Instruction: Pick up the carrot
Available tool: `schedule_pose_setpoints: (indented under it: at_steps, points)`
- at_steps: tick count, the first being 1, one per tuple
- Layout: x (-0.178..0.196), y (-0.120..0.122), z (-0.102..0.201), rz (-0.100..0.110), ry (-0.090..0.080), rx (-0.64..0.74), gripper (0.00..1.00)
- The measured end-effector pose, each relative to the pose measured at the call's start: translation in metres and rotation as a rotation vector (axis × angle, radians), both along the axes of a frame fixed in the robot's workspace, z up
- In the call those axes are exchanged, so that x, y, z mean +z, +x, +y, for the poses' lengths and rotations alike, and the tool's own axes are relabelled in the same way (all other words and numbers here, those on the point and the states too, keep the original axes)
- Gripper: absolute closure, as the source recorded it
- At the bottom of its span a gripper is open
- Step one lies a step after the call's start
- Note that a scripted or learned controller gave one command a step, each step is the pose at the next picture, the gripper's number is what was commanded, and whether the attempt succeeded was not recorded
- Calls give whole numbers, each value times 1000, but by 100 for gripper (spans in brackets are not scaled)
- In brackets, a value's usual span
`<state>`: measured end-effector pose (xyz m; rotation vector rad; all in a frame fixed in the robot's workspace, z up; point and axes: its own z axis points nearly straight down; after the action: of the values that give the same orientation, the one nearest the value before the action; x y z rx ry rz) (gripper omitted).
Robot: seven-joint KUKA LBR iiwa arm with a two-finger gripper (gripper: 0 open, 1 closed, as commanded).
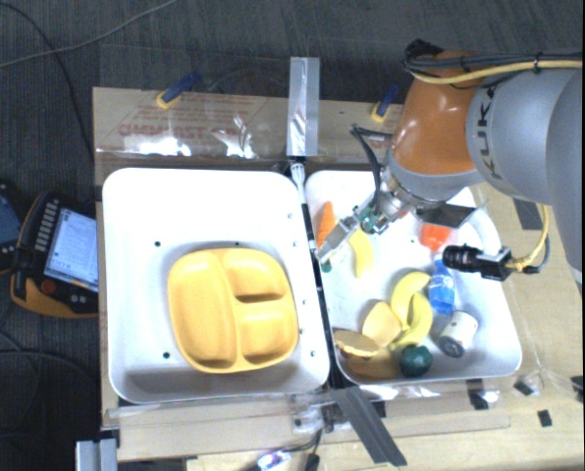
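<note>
The carrot is a short orange piece lying in the right bin, close against its left wall near the back. My gripper reaches down and leftward from the grey and orange arm. Its tip sits just right of and slightly in front of the carrot, low over the bin floor. Nothing shows in its grasp. A pale yellow piece lies right beside the gripper's tip.
The right bin also holds a banana, a blue bottle, a white can, a dark green ball, a tan bread-like item and an orange-red object. A yellow divided plate lies in the left bin.
</note>
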<state>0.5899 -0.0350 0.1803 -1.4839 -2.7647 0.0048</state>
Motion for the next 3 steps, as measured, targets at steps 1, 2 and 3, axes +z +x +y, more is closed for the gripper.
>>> schedule_pose_setpoints:
  at_steps: [1, 2, 3]
  points:
    - [0, 48, -33, 0, 0, -99, 0]
    - [26, -1, 19, 0, 2, 123, 0]
    - [1, 21, -44, -1, 0, 295, 0]
